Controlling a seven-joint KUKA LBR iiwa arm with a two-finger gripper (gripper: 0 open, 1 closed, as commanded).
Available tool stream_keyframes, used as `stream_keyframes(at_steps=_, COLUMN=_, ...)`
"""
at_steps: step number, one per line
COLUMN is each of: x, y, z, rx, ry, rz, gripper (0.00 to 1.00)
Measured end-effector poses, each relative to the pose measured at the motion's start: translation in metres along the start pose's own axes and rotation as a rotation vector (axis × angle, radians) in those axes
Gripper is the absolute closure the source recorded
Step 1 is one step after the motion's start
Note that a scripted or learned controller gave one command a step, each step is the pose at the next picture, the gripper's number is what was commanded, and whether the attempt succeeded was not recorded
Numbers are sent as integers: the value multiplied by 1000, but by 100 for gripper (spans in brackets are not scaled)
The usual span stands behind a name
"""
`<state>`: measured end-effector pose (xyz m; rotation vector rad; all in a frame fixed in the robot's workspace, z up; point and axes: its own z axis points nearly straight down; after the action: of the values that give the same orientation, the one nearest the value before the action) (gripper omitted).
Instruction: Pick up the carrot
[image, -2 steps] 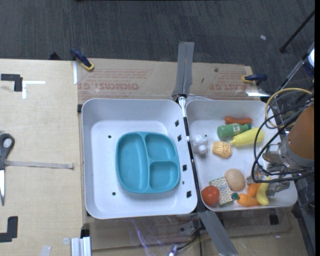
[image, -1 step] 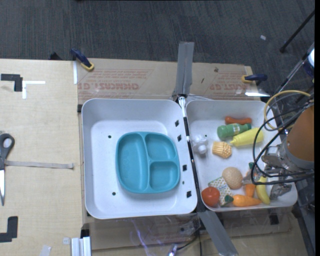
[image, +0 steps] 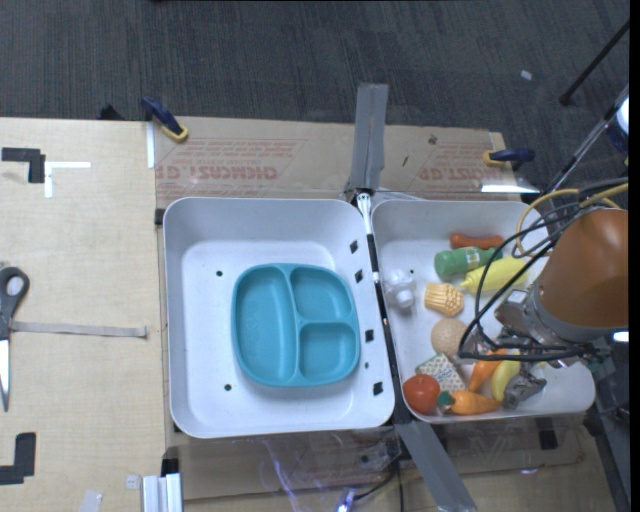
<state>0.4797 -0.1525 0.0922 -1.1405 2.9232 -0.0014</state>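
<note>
An orange carrot (image: 474, 403) with a green end lies at the near edge of the right bin (image: 400, 255), just right of a red tomato (image: 421, 392). The gripper (image: 522, 385) is low in the bin's near right corner, right beside the carrot and over a small orange piece (image: 483, 372) and a yellow piece (image: 506, 378). The arm's wrist and cables hide much of that corner. Another long orange item (image: 476, 241) rests at the bin's far side.
The right bin also holds a green item (image: 463, 262), a yellow banana (image: 500, 273), corn (image: 443, 298), and a pale round item (image: 449, 333). A teal divided plate (image: 297, 325) sits in the left bin (image: 190, 300). Scissors (image: 8, 300) lie far left.
</note>
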Motion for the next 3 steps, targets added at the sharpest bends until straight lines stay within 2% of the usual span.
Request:
stream_keyframes(at_steps=1, x=-3, y=-2, z=-10, rx=5, ry=-5, rz=-3, gripper=100)
stream_keyframes(at_steps=2, x=-3, y=-2, z=-10, rx=5, ry=-5, rz=-2, gripper=0)
stream_keyframes(at_steps=3, x=11, y=-19, z=0, rx=1, ry=-1, rz=54, gripper=0)
